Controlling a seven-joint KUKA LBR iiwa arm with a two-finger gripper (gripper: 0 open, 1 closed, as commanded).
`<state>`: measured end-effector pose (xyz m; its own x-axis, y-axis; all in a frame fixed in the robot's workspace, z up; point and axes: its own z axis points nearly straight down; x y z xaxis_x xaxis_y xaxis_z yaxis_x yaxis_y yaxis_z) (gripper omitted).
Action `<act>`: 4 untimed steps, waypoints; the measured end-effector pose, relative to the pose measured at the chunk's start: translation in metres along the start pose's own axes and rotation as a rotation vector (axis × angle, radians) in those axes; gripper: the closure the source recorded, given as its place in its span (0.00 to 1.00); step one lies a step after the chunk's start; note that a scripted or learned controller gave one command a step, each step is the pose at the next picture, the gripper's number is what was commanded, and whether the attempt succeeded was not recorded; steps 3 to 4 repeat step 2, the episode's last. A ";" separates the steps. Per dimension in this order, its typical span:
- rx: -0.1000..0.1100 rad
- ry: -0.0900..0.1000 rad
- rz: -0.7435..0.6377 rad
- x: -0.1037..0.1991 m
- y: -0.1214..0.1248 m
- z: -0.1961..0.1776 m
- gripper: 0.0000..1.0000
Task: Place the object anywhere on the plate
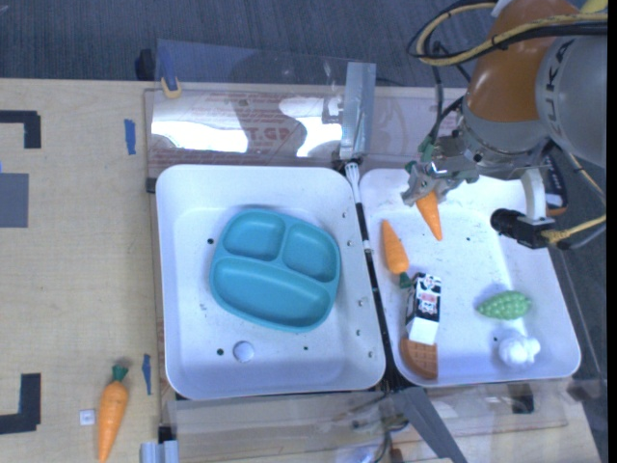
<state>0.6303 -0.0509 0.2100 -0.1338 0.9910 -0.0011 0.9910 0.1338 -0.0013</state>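
One carrot (pixel 430 216) hangs point-down, clamped in the pincer (pixel 424 189) above the right bin (pixel 549 287); the blue plate (pixel 275 268) sits in the left bin (pixel 183 258).

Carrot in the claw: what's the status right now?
Gripper shut on carrot, above right bin. Blue plate in left bin, bare. Nothing between.

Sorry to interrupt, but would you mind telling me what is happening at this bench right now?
The robot's hand is over the right bin, pinching the thick end of an orange carrot that hangs point-down. The blue divided plate waits in the left bin, nothing on it. A second orange piece, a black-and-white item and a green toy lie in the right bin.
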 end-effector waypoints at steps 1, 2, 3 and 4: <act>-0.001 0.003 -0.295 0.139 -0.003 0.003 1.00; -0.001 0.002 -0.292 0.136 -0.003 0.003 0.00; -0.001 0.002 -0.292 0.136 -0.003 0.003 0.00; -0.001 0.002 -0.292 0.136 -0.003 0.003 0.00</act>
